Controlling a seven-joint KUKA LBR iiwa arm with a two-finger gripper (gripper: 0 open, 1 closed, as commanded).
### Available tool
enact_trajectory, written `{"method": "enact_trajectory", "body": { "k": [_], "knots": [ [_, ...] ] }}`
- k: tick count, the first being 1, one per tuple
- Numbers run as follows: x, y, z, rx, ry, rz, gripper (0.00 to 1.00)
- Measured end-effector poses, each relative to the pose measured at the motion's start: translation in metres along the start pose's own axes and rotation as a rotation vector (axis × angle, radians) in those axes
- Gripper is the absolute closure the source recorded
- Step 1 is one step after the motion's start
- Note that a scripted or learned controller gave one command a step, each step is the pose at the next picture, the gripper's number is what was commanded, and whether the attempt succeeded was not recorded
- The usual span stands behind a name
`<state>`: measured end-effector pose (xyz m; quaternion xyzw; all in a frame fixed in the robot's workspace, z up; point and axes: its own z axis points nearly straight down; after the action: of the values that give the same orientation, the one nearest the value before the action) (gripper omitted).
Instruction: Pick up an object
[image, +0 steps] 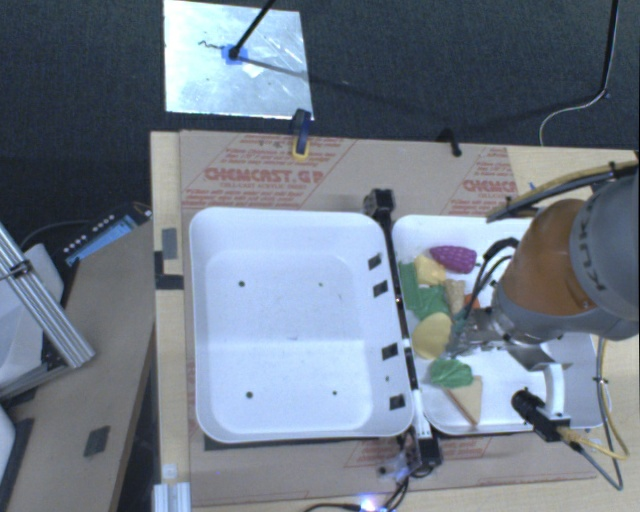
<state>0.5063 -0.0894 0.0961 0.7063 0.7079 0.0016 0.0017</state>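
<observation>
The right bin holds several small toy food pieces along its left side. A purple piece lies at the back, with a small yellow piece beside it. Below them come a green piece, a round yellow piece, a leafy green piece and a tan wedge. My gripper is low in this bin, right beside the round yellow piece and just above the leafy green one. The arm hides the bin's right half.
The left bin sits beside the right one, a black-clipped divider between them. Both rest on a cardboard sheet. A shiny plate lies on the dark floor at the back.
</observation>
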Motion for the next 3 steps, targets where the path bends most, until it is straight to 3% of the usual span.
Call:
{"method": "enact_trajectory", "body": {
  "k": [1,2,3],
  "knots": [
    [0.045,0.082,-0.112,-0.012,-0.001,-0.009,1.00],
    [0.099,0.050,-0.087,0.007,0.003,-0.007,1.00],
    [0.141,0.168,-0.089,-0.009,0.001,-0.008,1.00]
  ]
}}
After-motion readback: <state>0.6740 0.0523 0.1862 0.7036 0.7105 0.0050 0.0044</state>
